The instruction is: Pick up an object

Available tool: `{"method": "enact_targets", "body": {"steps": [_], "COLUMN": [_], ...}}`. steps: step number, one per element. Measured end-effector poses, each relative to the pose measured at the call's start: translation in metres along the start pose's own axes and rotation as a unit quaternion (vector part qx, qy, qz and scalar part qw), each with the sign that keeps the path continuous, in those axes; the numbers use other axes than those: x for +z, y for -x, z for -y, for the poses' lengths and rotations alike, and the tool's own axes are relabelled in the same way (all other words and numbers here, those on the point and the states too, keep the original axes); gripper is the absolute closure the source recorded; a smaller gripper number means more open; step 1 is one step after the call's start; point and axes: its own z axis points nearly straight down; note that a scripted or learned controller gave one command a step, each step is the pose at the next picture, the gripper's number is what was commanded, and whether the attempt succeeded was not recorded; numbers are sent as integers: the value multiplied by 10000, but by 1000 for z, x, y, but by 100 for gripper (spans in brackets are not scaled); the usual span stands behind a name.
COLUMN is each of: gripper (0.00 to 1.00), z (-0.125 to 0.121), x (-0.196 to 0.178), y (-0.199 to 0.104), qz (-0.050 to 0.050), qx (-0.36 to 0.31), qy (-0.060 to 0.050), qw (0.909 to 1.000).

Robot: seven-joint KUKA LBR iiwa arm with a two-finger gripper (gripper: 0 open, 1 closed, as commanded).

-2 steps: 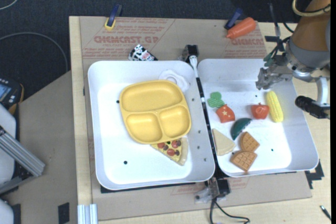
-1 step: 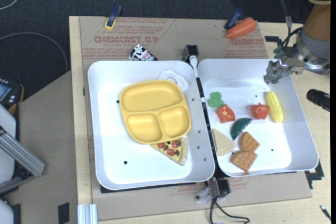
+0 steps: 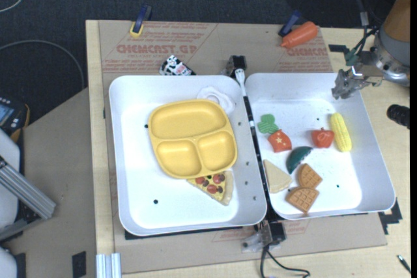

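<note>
A set of small toy foods is found in the right bin (image 3: 365, 169). A yellow corn cob (image 3: 341, 131) lies near the bin's right wall, with a red tomato-like piece (image 3: 322, 138) just beside it on the left. A green leafy piece (image 3: 266, 123) and a red piece bearing a star (image 3: 279, 141) are located toward the bin's left side, close to one another. A dark green wedge (image 3: 299, 155) is placed near the middle. Two brown waffle pieces (image 3: 305, 188) are seen at the front, one just behind the other, and a pale triangular slice (image 3: 277, 177) lies beside them on the left.

The gripper (image 3: 343, 86) is positioned over the far right corner of the right bin, behind the corn cob and apart from it. No object is observed between its fingers; whether the claw is wide or narrow cannot be told.

In the left bin (image 3: 127, 159) a yellow divided plate (image 3: 192, 138) is set, partly covering a pizza slice (image 3: 215, 185) at its front edge. A white ring-shaped item (image 3: 218, 98) is touched by the plate's far edge.

On the bench behind the bins, an orange carrot (image 3: 300, 34) and a small black-and-white item (image 3: 175, 66) are noted.
</note>
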Motion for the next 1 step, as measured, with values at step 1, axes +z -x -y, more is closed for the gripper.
{"method": "enact_targets", "body": {"steps": [1], "gripper": [100], "z": [24], "x": [-11], "y": [-46], "qz": [-28], "qx": [-22], "qy": [-44], "qw": [10000]}}
